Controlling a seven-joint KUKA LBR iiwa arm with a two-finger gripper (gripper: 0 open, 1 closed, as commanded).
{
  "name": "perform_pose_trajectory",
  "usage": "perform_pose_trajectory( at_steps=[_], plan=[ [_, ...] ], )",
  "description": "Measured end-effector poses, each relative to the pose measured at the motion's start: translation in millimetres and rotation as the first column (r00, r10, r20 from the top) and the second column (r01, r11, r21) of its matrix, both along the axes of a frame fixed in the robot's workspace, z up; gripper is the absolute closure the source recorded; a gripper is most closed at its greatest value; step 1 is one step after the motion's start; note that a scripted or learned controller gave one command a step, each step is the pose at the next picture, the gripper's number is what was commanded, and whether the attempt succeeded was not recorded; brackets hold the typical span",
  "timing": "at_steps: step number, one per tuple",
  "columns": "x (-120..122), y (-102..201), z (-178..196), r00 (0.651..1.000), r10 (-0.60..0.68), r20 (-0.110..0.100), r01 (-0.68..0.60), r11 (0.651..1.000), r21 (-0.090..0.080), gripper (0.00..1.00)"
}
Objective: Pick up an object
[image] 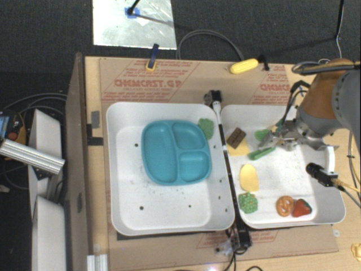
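Gripper (276, 141) lowered into the right bin (327, 208), just above a long green object (262, 152) near the bin's upper middle; whether it is released or clenched cannot be told, nor whether it touches the object. A teal divided plate (175, 152) occupies the left bin (127, 208).

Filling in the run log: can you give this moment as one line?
gripper: low in right bin | at: green stick-shaped piece | lifted: nothing seen | left bin: blue divided plate
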State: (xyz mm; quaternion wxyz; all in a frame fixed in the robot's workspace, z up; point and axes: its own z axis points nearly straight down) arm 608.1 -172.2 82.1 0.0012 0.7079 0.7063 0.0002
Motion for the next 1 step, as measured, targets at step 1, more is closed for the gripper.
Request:
perform_pose_trajectory(
  at_steps=[1],
  plan=[
    [54.9, 2.0, 4.5, 1.0, 0.007, -0.004, -0.007, 1.0, 0.0, 0.0]
  ],
)
